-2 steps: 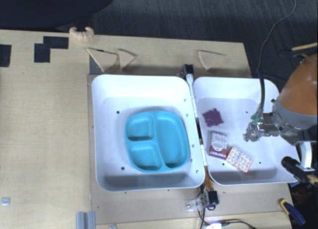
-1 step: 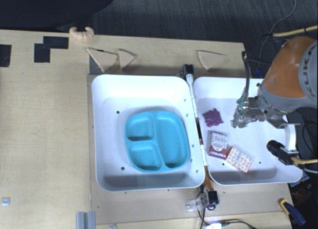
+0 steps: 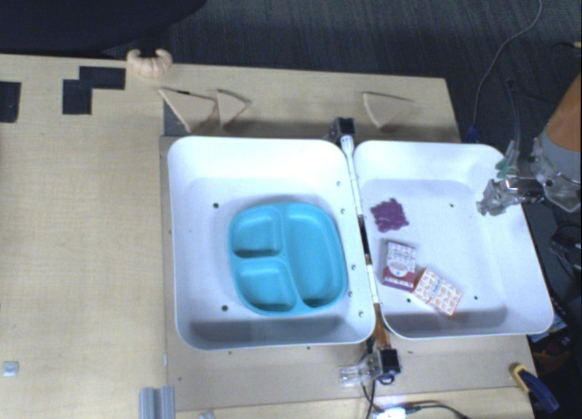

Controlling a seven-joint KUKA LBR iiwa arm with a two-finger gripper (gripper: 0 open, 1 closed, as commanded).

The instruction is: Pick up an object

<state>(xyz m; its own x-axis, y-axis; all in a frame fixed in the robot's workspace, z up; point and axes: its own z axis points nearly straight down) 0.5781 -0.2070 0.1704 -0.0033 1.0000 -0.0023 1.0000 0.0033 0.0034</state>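
The gripper (image 3: 496,192) hangs over the right edge of the right bin (image 3: 455,158), holding nothing; whether it is released or clenched cannot be told. In that bin lie a purple piece (image 3: 390,214), a red-and-white packet (image 3: 399,264) and, touching it, a patterned packet (image 3: 438,292); their print is too small to read. The left bin (image 3: 195,172) holds a blue three-compartment tray (image 3: 287,256). Both bins sit on the counter (image 3: 82,254).

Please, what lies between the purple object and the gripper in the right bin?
Bare white floor of the right bin: the camera view shows nothing between the purple object and the gripper.
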